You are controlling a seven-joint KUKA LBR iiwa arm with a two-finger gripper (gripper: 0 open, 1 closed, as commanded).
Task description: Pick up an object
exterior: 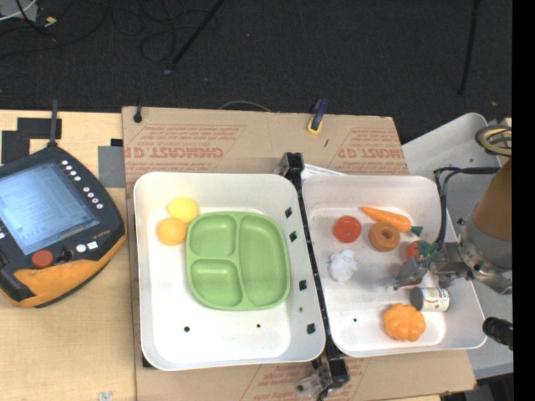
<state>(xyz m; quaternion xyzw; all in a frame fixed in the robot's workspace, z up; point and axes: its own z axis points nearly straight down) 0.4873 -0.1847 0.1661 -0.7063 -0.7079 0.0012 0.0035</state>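
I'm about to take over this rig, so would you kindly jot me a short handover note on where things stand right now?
Hand: low over the right bin, near its right side; nothing visibly held, finger state unclear.
Right bin: tomato, carrot, donut, white crumpled item, orange pumpkin, small can beside the hand.
Left bin: green divided plate, yellow lemon and orange fruit by its upper-left corner.
Done: nothing lifted.
Left: grasp one object and raise it.

Divided plate (238,260) in left bin (159,324), carrot (385,217) in right bin (368,341)
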